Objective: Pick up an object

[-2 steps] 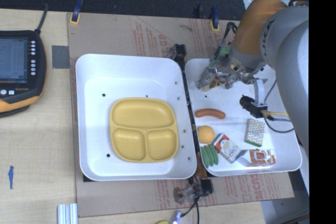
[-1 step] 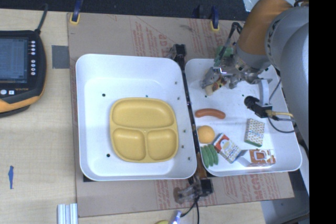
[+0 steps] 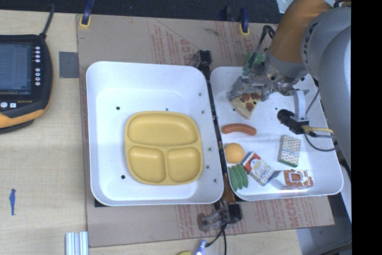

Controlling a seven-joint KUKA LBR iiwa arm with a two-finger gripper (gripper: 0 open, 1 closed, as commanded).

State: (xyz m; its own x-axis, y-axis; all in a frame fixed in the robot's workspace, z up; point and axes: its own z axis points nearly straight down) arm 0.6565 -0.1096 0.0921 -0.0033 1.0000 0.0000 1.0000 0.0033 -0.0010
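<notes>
One gripper [image 3: 246,92] low over the pizza slice [image 3: 243,106] at the right bin's [image 3: 334,185] far end; grip state cannot be told. Best descend centred on the slice, close firmly, lift straight, clear of the sausage [image 3: 239,129] nearby

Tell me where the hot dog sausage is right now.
In the camera view, the sausage lies in the right bin, near its left wall, just below the pizza slice and above the orange.

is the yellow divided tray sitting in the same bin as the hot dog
No. The yellow tray lies in the left bin, while the hot dog lies in the right bin.
</notes>
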